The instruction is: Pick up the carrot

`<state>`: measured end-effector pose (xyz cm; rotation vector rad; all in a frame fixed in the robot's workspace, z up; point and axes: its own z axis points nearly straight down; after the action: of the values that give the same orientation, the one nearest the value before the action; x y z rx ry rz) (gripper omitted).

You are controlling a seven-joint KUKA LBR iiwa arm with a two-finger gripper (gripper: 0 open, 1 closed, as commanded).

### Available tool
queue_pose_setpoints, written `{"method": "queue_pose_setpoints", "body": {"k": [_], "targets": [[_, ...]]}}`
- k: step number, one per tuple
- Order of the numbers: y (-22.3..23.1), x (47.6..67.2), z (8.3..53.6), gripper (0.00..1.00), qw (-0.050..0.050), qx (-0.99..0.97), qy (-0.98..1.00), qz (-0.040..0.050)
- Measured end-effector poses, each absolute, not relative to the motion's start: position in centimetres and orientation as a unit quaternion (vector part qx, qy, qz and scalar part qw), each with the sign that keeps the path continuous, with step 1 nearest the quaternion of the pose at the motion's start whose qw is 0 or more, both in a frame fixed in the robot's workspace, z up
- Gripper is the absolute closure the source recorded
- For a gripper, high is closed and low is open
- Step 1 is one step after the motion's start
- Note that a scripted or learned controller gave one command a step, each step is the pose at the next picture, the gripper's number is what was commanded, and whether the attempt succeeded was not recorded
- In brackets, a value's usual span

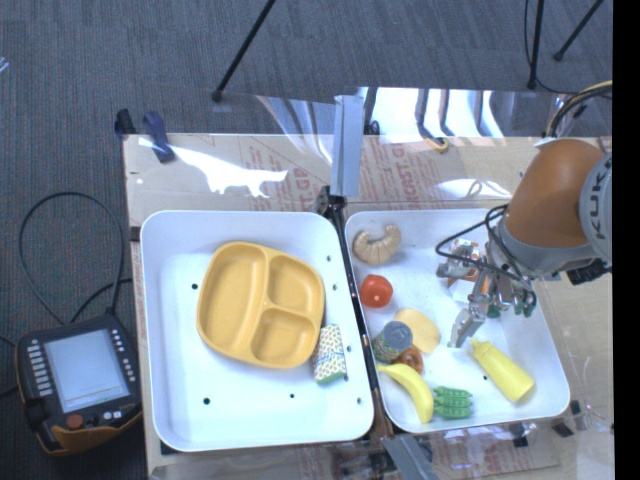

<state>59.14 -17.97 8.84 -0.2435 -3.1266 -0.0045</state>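
— What lay nearest the camera in the right bin [556, 408]?

— A banana [414, 388], with a green toy vegetable [452, 402] touching its tip, and a yellow squeeze bottle [503, 369] off to the right. Just behind the banana stood a small can [394, 339] beside a pale yellow slice [423, 329].

— And the gripper [464, 333]?

— It hung over the bin's bare floor, between the slice and the bottle. I could not tell whether it was wide, narrow or gripping anything.

— The carrot [483, 289]?

— An orange sliver with green bits beside it showed right up against the gripper's body, under the wrist, partly hidden. That looked like it.

— Farther back?

— A tomato [376, 291], then a croissant [377, 244] near the far wall.

— The left bin [165, 268]?

— A yellow divided plate [262, 305], a small patterned packet [330, 354] touching its near right corner.
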Motion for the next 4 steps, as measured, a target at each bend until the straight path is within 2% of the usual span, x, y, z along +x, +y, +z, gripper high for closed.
{"method": "queue_pose_setpoints", "body": {"k": [1,2,3,4], "targets": [[-14.2,55.2,8.6,0.0,0.002,-0.196,-0.981,-0.0007],[-4.6,55.5,18.7,0.0,0.0,-0.312,-0.95,-0.0004],[-9.4,58.0,15.4,0.0,0.002,-0.354,-0.935,0.0006],[-15.6,60.2,9.9,0.0,-0.003,-0.492,-0.871,-0.0104]]}}
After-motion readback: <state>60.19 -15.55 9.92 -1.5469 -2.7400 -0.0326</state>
